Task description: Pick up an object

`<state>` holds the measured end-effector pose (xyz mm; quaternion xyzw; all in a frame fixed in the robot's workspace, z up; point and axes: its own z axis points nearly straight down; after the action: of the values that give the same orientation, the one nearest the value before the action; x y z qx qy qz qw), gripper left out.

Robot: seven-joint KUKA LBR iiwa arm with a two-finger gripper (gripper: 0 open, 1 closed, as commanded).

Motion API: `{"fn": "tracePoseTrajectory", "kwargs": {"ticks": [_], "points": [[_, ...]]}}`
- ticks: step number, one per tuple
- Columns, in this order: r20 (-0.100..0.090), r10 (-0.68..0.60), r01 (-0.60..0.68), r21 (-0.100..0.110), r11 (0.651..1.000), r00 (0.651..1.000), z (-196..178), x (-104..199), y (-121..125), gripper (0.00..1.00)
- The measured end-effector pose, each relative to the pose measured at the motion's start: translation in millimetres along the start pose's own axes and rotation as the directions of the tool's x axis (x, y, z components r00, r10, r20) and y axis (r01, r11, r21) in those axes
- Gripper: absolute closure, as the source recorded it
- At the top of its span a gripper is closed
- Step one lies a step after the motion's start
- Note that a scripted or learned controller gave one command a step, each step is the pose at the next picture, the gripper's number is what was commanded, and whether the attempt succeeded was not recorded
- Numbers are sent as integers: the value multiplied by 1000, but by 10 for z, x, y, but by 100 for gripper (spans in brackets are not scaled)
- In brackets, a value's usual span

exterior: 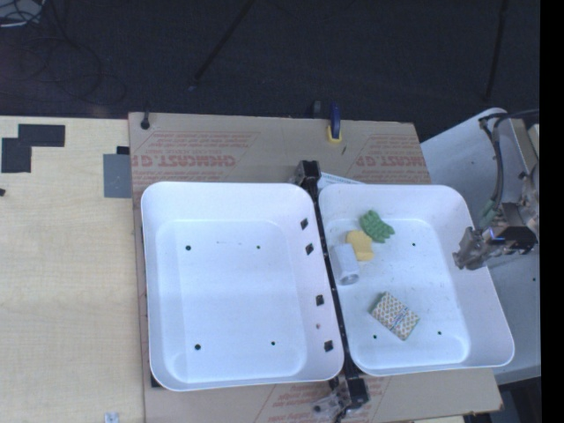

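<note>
The right bin (458, 203) holds several small objects. A green ridged piece (377, 226) lies toward its back, with a yellow block (360, 244) just in front of it. A pale grey cylinder (345, 264) rests against the bin's left wall. A patterned beige packet (394, 315) lies nearer the front. My gripper (469, 254) hangs at the bin's right rim, well to the right of all the objects and apart from them. Its tips are too small and dark to read.
The left bin (159, 236) stands beside the right one, joined by a black clamp strip (310, 227). Both sit on a cardboard sheet (220, 152). Cables and arm parts (511, 166) crowd the far right.
</note>
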<state>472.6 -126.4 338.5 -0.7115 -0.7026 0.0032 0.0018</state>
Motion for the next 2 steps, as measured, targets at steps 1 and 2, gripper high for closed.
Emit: {"fn": "tracePoseTrajectory", "kwargs": {"ticks": [1, 2], "points": [[-3, -20, 19, -9, 1000, 1000, -477, 630, 27, 100], [-3, -17, 17, 3, 1000, 1000, 366, 1145, 268, 100]]}}
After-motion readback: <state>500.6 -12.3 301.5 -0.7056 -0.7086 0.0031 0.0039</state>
